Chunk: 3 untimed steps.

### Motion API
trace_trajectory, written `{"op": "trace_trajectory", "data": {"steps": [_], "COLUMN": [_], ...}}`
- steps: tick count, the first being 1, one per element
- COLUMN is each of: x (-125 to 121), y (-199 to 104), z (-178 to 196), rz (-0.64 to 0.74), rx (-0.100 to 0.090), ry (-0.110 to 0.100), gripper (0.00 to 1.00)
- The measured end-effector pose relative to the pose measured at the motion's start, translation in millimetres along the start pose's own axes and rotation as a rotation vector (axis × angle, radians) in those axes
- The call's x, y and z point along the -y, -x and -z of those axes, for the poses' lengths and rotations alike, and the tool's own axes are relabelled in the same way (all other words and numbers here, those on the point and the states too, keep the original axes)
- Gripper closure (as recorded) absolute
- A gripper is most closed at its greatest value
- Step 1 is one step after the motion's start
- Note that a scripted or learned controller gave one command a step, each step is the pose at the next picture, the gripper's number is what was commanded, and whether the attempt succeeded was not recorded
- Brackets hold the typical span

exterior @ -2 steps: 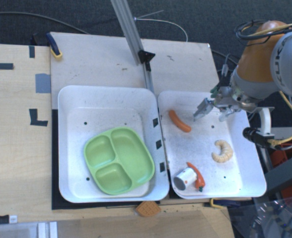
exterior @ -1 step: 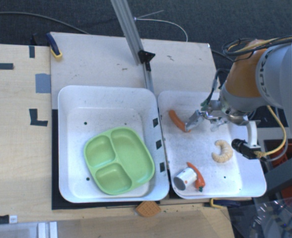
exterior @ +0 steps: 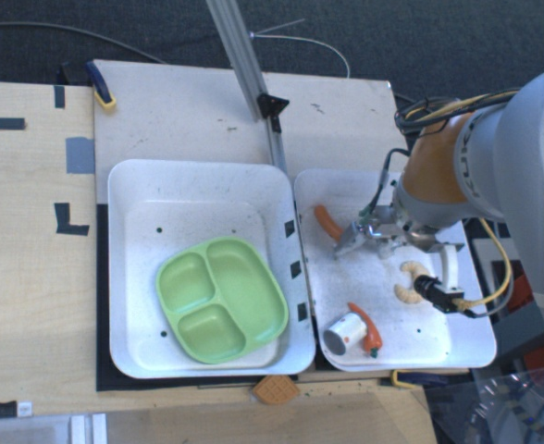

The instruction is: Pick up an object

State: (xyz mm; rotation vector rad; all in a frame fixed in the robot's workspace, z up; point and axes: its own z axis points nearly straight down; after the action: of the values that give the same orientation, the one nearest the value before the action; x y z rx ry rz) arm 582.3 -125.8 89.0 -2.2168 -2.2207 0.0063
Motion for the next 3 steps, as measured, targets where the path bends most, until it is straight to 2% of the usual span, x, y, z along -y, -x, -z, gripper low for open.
{"op": "trace_trajectory", "data": {"steps": [1, 2, 3], "x": [-0.6, -0.5, 0.3], "y": [-0.5, -7.6, 2.7], "z": [12.7, 57.0, 110.4], "rz": [0.001, 0.0, -0.001], "rx": [-0.001, 0.0, 0.001], "ry": [0.002, 0.008, 0.009], "gripper": [1.0, 1.0, 1.0]}}
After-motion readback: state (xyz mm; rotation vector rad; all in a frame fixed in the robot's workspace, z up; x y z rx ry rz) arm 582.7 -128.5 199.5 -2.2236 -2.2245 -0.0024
